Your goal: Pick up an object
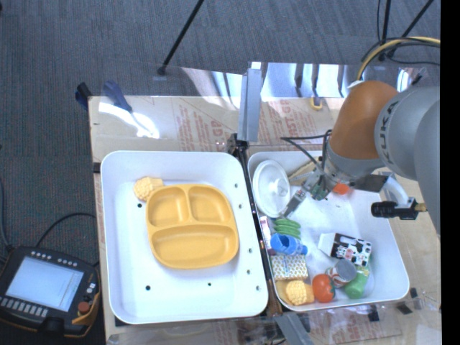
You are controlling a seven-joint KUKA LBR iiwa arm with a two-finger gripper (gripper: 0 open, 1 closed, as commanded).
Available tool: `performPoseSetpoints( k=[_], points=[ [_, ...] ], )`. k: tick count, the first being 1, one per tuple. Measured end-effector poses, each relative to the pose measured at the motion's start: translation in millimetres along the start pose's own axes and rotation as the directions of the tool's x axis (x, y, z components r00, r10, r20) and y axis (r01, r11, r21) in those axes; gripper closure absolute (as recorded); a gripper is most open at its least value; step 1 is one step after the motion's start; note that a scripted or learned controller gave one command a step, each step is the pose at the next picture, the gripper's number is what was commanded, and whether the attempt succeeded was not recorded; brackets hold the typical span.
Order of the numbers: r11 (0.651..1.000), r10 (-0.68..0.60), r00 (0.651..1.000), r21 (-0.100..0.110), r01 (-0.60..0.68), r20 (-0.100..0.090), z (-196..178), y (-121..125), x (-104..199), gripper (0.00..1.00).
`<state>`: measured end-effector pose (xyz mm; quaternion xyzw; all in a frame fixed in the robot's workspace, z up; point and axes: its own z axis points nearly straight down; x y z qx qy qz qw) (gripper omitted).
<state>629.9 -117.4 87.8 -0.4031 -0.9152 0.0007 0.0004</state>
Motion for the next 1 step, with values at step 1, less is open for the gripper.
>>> performPoseSetpoints(
  k=[1],
  points=[
    [0.996,-0.087,0.996,-0.001,0.087,0.001,-0.2,-79.3,-22.6,0.0]
  ],
)
